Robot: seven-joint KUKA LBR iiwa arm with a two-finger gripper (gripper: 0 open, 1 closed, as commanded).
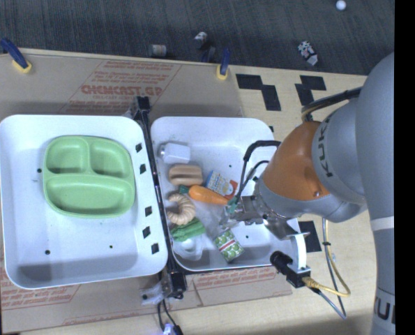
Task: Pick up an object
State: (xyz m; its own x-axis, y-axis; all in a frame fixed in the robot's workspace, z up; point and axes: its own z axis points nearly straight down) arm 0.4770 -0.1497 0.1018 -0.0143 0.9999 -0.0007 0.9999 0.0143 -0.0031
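Pincer [236, 211] work first: your tool is down inside the right bin [214, 125], low over the clutter beside the orange carrot [208, 195], but the wrist and its cabling cover the tips, so you cannot tell from this view whether anything is between them. Nothing visibly hangs from it, so treat the pick as not yet made. Your candidates all sit in that right bin: a white block [174, 151] at the top, a tan bread roll [185, 174], a small printed packet [219, 183], the carrot, a twisted pastry [180, 209], a green leafy piece [187, 232] and a green-and-red patterned can [227, 246] lying tilted near the front wall. They crowd together against the left side, probably because they were dumped loose, so a descent on 1 item risks nudging its neighbours. The left bin [15, 208] carries a green divided tray [88, 175] with 3 compartments, well apart from the arm. On the cardboard sheet [193, 82] covering the bench you can read red lettering, "CHEMCAST GP"; the finer print beneath is too small to make out.
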